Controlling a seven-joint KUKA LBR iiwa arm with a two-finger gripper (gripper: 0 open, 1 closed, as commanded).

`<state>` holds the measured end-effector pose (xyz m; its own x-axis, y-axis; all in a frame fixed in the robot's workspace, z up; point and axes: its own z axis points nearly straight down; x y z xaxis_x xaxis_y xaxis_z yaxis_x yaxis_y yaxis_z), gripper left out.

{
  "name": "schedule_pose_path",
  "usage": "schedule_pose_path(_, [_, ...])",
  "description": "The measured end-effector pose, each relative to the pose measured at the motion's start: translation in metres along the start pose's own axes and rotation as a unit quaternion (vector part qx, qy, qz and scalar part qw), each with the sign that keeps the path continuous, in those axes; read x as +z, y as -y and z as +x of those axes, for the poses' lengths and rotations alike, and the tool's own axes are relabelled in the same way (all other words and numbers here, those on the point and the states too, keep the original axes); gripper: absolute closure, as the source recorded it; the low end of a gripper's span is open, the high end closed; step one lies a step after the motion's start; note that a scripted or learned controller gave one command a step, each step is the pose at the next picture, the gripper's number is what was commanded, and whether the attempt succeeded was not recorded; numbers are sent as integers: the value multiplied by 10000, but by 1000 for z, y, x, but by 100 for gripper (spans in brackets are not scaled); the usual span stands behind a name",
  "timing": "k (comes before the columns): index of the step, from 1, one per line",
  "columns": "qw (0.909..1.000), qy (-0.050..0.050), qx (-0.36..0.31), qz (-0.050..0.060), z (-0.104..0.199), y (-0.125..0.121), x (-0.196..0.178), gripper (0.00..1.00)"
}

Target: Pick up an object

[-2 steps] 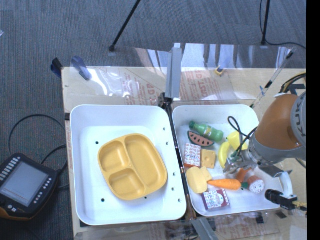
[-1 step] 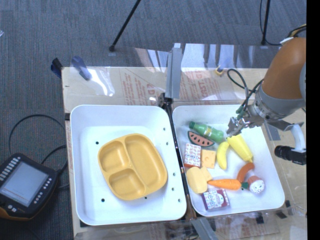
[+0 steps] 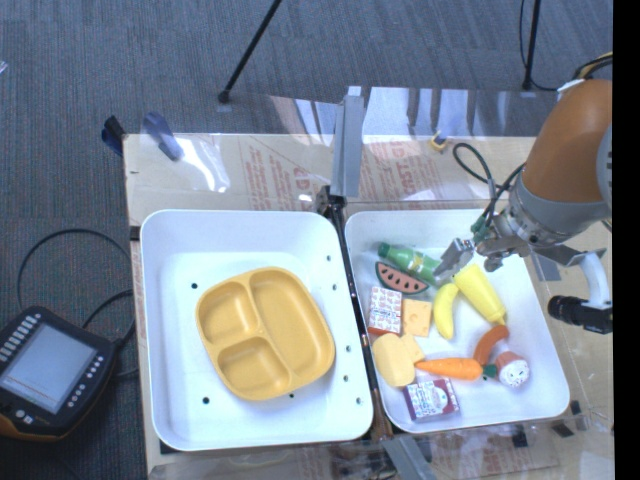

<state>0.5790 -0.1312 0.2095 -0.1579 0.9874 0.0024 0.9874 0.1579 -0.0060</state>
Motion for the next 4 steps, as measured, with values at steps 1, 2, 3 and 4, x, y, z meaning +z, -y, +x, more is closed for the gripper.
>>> schedule_pose_path(1, [9948, 4, -1017, -14, -16, -7, 117, 0])
schedule_pose_path(2, [9907, -11, -1363, 10, 35, 46, 127, 0])
schedule_pose_path(3, [9913, -17, -1319, 30, 32, 47, 121, 100])
schedule_pose_path(4, [9985, 5, -551, -13, 6, -15, 60, 100])
